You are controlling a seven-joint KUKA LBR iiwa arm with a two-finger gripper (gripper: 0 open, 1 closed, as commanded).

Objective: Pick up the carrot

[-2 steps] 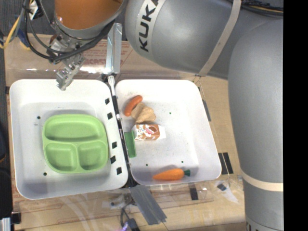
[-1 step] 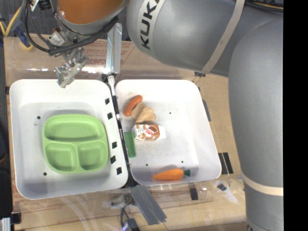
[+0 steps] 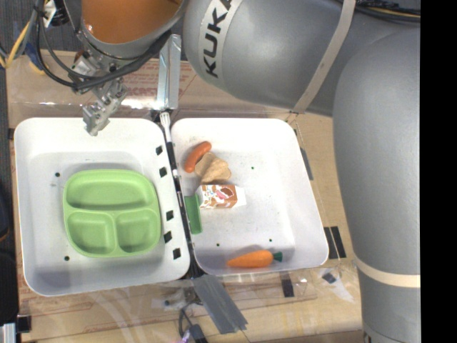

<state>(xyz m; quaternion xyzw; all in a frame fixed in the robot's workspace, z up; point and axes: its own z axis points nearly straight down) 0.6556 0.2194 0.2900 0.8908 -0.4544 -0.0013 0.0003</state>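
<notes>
The carrot (image 3: 250, 259) is orange with a small green top. It lies flat along the near wall of the right bin (image 3: 303, 191), pointing left. My gripper (image 3: 95, 122) hangs over the far rim of the left bin (image 3: 36, 163), well away from the carrot, up and to the left of it. Nothing shows in the gripper. The arm's large grey body and orange band cover the top of the view.
In the right bin lie a red-orange sausage (image 3: 198, 156), a tan bread-like piece (image 3: 213, 168), a small printed carton (image 3: 218, 196) and a green strip (image 3: 193, 215) by the divider. A green compartment tray (image 3: 112, 211) sits in the left bin.
</notes>
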